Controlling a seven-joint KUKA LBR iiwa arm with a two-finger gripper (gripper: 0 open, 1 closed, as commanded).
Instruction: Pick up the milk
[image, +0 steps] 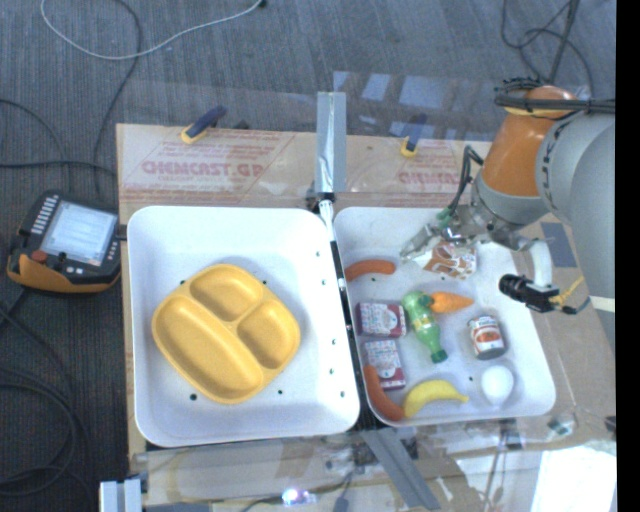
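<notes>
Hardly begun, judging by the layout. Hovers low over the far end of the right bin (537, 341), speaking of the gripper (432, 240), with a brown-and-white packet (450, 262) just beside it on its near-right side. Cannot tell whether wide or narrow from this slanted view, and cannot make out anything held there.

Left to do, as a judgement: travel to the milk, descend, close on it, lift it clear of the bin. None of these 4 steps looks done.

Probably the milk (380, 318): a small red-and-white carton lying flat on the bin floor, below and to the left of the gripper and well apart from it, close to the bin's left wall. Looks boxy, printed red on the upper face with a paler panel in the middle, too small to read. Sits just left of a green bottle (425, 325) and below an orange-red sausage (370, 268).

Worth noting a second carton (385, 363) of much the same look, just beyond the first as counted from the gripper, nearly touching it. Cannot say for certain which of the 2 counts as the milk. Crowded on both sides, so likely awkward to close on cleanly.
</notes>
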